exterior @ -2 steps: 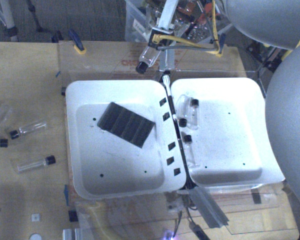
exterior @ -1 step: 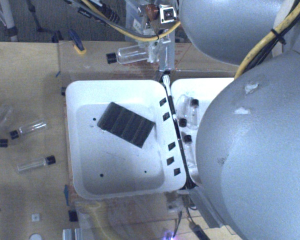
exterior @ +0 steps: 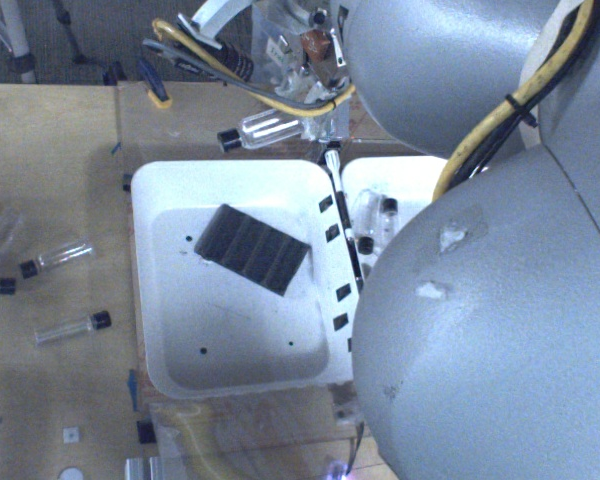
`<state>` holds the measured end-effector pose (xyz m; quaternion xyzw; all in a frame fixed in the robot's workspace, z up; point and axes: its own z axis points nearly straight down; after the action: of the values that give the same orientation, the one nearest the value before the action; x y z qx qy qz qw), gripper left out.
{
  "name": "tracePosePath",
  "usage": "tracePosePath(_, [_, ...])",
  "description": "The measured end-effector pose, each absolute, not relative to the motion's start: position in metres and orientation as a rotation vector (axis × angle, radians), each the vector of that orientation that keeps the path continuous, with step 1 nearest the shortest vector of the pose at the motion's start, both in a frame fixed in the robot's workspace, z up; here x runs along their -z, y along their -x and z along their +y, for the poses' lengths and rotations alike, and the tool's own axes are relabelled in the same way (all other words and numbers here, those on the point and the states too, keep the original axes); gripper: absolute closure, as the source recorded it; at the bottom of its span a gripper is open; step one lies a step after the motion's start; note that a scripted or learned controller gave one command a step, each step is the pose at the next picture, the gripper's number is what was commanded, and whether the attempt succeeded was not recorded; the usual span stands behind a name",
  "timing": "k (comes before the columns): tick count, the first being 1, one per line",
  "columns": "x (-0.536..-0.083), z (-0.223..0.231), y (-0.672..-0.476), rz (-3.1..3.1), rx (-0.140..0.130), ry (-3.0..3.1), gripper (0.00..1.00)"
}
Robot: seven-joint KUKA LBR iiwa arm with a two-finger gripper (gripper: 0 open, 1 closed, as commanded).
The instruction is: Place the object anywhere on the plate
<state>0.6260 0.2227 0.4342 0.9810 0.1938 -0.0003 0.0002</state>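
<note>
Hanging beyond the far rim of the left shallow white bin (exterior: 145,268), the pincer (exterior: 302,98) grips a clear plastic vial with a black cap (exterior: 265,128), held sideways above the counter (exterior: 50,148); a dark ribbed rectangular plate (exterior: 253,249) lies inside that bin.

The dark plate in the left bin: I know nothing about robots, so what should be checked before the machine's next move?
1. Plate in view and reachable: ok. The dark ribbed plate lies flat in the left bin, uncovered.
2. Object on the plate: not ok, not yet placed.
3. Tool holding the clear vial: cannot tell. The vial shows just beneath it, past the bin's far rim.
4. Tool above the plate: not ok. It sits beyond the far rim.
5. Right bin contents: cannot tell. The arm covers most of it.
</note>
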Motion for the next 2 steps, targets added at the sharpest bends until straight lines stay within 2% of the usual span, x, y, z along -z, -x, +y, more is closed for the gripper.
tracePosePath(1, [-0.4343, 0.2236, -0.6561, 0.312, -0.004, -3.126, 1.00])
tracePosePath(2, [-0.4344, 0.2231, -0.6562, 0.311, -0.004, -3.125, 0.00])
